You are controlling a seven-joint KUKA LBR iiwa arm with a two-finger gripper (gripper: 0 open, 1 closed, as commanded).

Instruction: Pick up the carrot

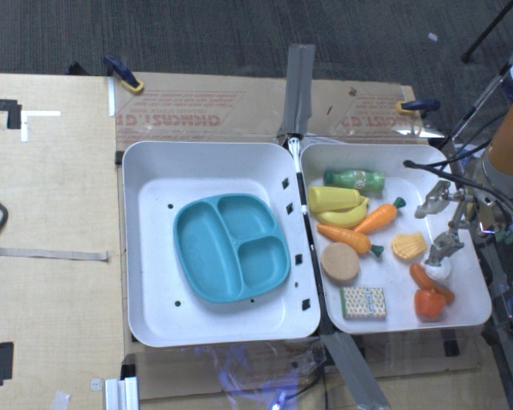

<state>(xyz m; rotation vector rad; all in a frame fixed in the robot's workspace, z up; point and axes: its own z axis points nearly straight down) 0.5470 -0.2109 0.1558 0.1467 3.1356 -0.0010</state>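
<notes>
Pale wooden bench over dark carpet, two white bins, fingers seemingly spread near carrots.

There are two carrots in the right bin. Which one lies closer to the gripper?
The upper carrot, beside the bananas, is closer to the gripper. The lower carrot lies farther left, above the round tan piece.

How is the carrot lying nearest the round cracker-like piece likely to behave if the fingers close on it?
The carrot looks like smooth moulded plastic, so probably stiff, light and a bit slippery. Its tapered round body lies on its side, so it may roll or squirt out toward the thin end. It lies close against the banana and the round piece, so neighbours will likely get nudged.
</notes>
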